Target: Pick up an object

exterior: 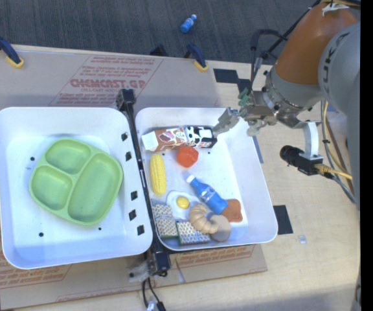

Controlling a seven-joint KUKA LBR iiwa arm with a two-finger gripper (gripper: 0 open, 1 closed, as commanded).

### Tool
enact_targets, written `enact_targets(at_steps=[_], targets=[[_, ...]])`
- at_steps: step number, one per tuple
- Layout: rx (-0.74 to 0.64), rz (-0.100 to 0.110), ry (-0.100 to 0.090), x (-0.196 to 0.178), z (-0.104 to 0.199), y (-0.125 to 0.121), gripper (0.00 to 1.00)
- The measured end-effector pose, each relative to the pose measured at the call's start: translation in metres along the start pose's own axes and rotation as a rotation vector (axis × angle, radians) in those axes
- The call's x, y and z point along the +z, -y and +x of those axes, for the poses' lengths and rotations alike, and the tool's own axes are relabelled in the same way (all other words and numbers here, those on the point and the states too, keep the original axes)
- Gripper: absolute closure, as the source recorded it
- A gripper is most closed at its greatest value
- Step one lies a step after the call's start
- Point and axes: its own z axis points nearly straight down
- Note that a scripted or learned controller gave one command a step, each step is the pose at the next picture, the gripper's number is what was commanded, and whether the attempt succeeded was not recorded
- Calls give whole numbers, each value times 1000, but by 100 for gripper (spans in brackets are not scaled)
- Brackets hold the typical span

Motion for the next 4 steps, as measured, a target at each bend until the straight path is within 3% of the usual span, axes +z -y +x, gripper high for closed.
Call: enact_targets(at_steps=[1,2,3,4], targets=[[-2,1,0,103,44,16,0],[-2,1,1,169,64,-23,0],[-5,1,2,158,64,-23,100],[-1,-4,0,22,111,-44,100]])
